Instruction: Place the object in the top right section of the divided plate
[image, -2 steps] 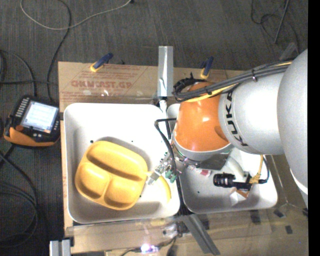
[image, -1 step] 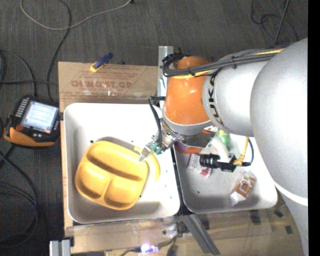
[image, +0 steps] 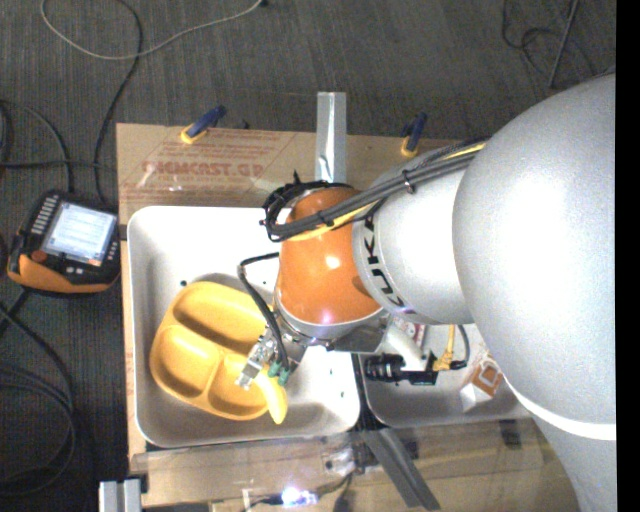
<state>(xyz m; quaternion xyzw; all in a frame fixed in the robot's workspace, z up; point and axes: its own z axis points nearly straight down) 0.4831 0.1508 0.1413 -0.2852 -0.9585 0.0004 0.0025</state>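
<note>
jaws: small gap between them on the gripper (image: 262, 368), can't tell if they hold anything | object (image: 280, 374): small green bit touching the fingers' right side | divided plate (image: 205, 345): yellow, right under the jaws, stretching up and left in the left bin (image: 150, 240)

Divided plate (image: 205, 345) lying in the left bin (image: 160, 235), toward its front. Gripper (image: 262, 368) over the plate's right edge. Handheld pendant (image: 65, 243) left of the bench.
</note>
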